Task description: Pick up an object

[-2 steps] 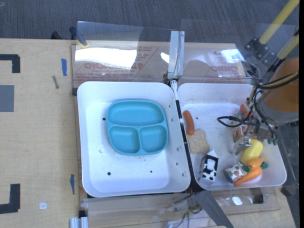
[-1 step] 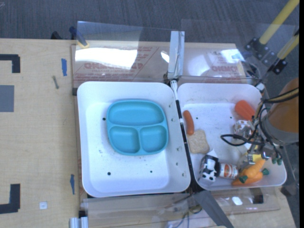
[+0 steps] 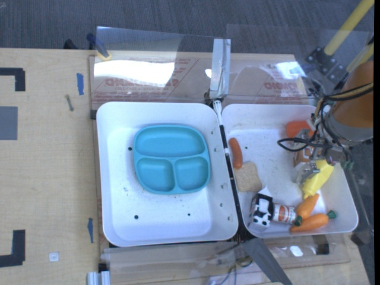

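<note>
A: Nearest us, at the right bin's (image 3: 350, 209) near edge, we see a carrot (image 3: 313, 221), a second orange piece (image 3: 306, 206) and a cow-patterned bottle (image 3: 270, 211).

B: And the pincer (image 3: 312, 166)?

A: It hangs low on the bin's right side, just above a yellow object (image 3: 317, 179). We cannot tell how its fingers stand, nor whether they touch it.

B: Elsewhere?

A: A sausage (image 3: 236, 152) and a bread slice (image 3: 247, 176) lie left; a teal divided plate (image 3: 171, 158) sits in the left bin (image 3: 113, 159).

A blue tray (image 3: 171, 159) is seated in the left bin (image 3: 113, 159). In the right bin (image 3: 267, 123) a sausage (image 3: 236, 152), bread (image 3: 247, 177), cow (image 3: 261, 210) and carrots (image 3: 312, 221) are noted. The gripper (image 3: 313, 166) is positioned beside a yellow item (image 3: 317, 179).
</note>
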Motion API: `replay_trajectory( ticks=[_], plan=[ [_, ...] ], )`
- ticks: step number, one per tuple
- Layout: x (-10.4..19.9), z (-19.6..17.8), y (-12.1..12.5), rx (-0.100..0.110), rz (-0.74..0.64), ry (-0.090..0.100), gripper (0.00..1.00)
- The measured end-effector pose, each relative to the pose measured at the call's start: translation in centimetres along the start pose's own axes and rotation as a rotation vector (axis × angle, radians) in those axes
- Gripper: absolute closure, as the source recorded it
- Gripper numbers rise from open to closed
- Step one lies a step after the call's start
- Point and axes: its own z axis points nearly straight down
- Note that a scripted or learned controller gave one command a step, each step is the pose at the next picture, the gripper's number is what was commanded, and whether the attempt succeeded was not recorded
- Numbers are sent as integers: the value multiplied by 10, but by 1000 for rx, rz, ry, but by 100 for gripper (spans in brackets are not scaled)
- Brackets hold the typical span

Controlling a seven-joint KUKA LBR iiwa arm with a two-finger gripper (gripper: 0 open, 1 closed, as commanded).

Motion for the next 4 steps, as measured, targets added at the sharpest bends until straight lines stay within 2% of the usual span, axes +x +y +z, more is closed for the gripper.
replay_trajectory(
  ticks=[1,2,3,4],
  plan=[
    [2,0,13,0,-33,3,0],
    [-52,1,46,-2,4,0,0],
    [-19,0,7,0,-83,5,0],
    [1,0,8,-2,-40,3,0]
  ],
)
